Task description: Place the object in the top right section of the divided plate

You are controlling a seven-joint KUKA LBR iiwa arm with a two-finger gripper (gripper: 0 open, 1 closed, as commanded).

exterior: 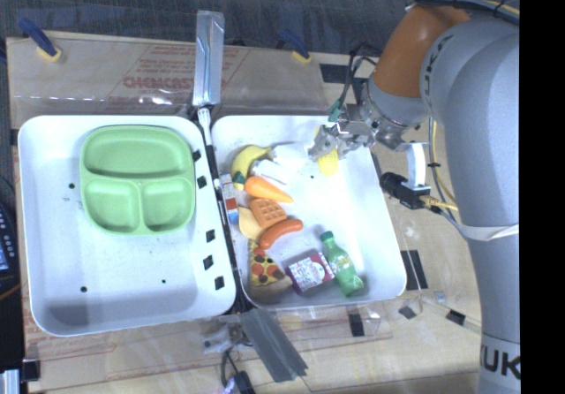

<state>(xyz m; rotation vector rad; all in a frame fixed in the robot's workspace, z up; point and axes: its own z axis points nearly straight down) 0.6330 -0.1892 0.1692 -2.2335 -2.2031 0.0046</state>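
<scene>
The gripper hangs over the right bin, well right of the green divided plate; a small yellow object sits at its fingertips, apparently pinched; judged the lifting step; next comes carrying it leftward to the plate's top right section.

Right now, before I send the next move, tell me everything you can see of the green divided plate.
The plate is pale green, looks like matte plastic, with rounded corners and a raised rim. It has three sections: one long one across the far side and two smaller ones side by side on the near side. All three look bare. It lies flat on the floor of the left bin, toward the bin's far end, apart from the walls. No toy food touches it; the gripper is over the right bin.
</scene>
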